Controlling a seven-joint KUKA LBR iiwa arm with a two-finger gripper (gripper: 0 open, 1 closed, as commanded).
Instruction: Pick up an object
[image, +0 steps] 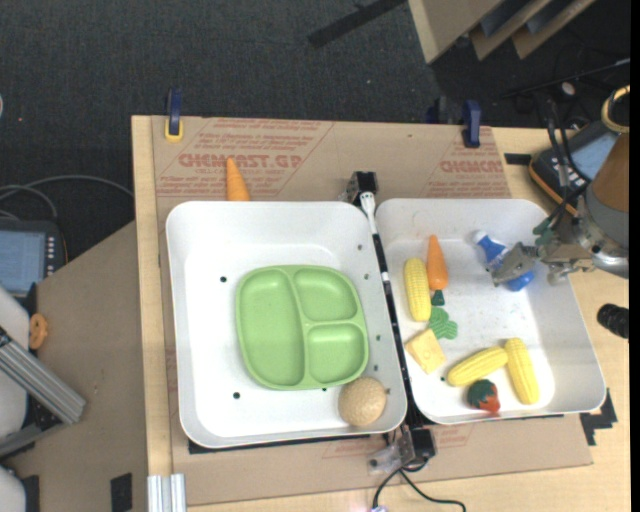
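The pincer (516, 266) sits low in the right bin (560, 330) at the blue object (497, 252) — whether it grips, I cannot tell. Corn cobs (416, 288) lie nearby — a green tray (300, 327) fills the left bin (200, 300).

Bench is covered by a printed cardboard sheet (300, 150), held at the far edge by two blue clamps (174, 115) (471, 122). Two white bins, left (190, 300) and right (572, 335), are set side by side, edges touching. A green three-compartment plate (300, 325) is seated in the left bin. An orange toy carrot (236, 181) is noted on the cardboard just behind the left bin. A black bracket (362, 184) is seen at the bins' far junction. An aluminium extrusion (40, 385) is recorded off the bench's left side.
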